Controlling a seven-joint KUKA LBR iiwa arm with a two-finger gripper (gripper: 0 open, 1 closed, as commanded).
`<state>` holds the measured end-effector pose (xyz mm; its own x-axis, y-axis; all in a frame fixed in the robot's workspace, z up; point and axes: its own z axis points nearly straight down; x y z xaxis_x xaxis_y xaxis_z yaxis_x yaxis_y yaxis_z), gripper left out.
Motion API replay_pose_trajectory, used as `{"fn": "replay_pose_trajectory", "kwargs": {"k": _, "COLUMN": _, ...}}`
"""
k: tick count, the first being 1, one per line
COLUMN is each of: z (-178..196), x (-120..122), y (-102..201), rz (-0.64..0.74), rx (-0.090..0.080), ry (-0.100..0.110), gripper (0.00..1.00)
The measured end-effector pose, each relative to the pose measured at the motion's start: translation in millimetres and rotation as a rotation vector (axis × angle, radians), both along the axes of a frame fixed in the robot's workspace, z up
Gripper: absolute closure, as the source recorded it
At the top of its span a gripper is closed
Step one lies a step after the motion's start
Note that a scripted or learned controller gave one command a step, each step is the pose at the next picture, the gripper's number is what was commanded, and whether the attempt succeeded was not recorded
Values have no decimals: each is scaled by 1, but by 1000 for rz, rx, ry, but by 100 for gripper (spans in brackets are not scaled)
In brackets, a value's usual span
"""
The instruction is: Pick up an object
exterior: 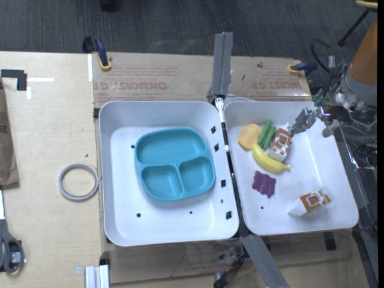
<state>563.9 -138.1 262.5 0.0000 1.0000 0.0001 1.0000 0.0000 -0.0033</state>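
The right bin (336,179) holds a tight cluster near its far edge: a yellow round piece (248,135), a green piece (266,134), a banana (268,161) and a small orange-and-white carton (279,145) that leans on the banana. A purple piece (264,183) lies apart toward the middle, and a second small carton (312,203) sits near the bin's near right corner. The gripper (302,122) hangs over the far right part of this bin, just beside the leaning carton, and whether its jaws are wide or narrow cannot be told; nothing is visibly between them. The likeliest trouble is the crowding: a descent here could catch the carton's edge and tip it, or pinch carton and banana together so neither seats well. The bin's far wall is also close and could foul a finger. The arm (360,77) comes in from the tabletop's right edge, wrist angled down and leftward toward the cluster. The left bin (114,179) carries a blue divided tray (175,164).
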Motion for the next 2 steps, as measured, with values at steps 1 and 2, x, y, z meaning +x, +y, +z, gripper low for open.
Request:
{"fn": "replay_pose_trajectory", "kwargs": {"k": 1, "z": -119, "x": 28, "y": 25, "rz": -66, "rx": -1, "ry": 1, "gripper": 0}}
{"fn": "replay_pose_trajectory", "kwargs": {"k": 2, "z": -150, "x": 47, "y": 18, "rz": -85, "rx": -5, "ry": -22, "gripper": 0}}
